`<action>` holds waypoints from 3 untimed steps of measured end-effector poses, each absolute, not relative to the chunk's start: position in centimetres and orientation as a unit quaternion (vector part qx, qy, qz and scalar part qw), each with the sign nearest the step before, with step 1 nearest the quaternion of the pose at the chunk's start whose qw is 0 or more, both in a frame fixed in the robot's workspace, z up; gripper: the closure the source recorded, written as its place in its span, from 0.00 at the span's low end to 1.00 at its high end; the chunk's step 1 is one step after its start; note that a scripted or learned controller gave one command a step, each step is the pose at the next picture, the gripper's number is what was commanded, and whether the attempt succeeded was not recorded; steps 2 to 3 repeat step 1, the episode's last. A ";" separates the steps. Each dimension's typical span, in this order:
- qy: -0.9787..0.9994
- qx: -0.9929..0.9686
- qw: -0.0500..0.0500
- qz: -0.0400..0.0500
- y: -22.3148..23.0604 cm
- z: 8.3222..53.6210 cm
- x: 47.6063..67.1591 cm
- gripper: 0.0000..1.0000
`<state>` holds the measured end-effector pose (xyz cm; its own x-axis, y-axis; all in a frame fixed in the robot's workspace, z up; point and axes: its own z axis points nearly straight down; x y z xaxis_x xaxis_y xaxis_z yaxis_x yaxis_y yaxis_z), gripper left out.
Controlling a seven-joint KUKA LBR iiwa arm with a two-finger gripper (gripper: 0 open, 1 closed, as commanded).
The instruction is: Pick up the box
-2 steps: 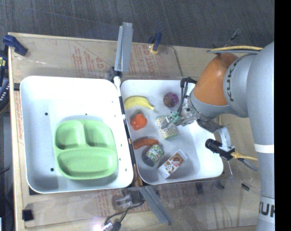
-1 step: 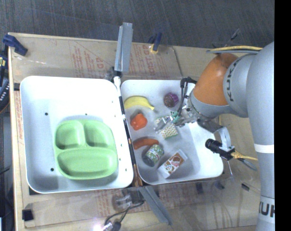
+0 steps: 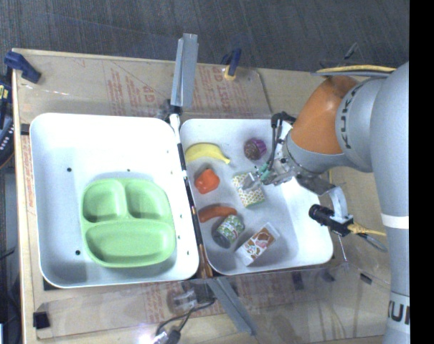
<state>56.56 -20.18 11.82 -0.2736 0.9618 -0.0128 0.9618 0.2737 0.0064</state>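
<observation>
Gripper down in the right bin, at the small patterned box.

The gripper has its tips right at the upper edge of the small patterned box, touching or nearly so; from here I cannot tell how far the fingers are parted or whether they have hold of anything. Taking that box as the landmark: it lies tilted near the middle of the right bin. The orange-red pepper sits just left of it, the banana up and to the left, the purple ball just above. Below and left lie the red sausage and the can; the flat printed packet lies below. Well left of it, the left bin holds a green divided tray.
</observation>
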 end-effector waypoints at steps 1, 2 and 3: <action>0.903 0.430 0.001 0.000 -14.3 21.2 54.9 1.00; 0.903 0.430 0.001 0.000 -14.3 21.2 54.9 1.00; 0.903 0.430 0.001 0.000 -14.3 21.2 54.9 1.00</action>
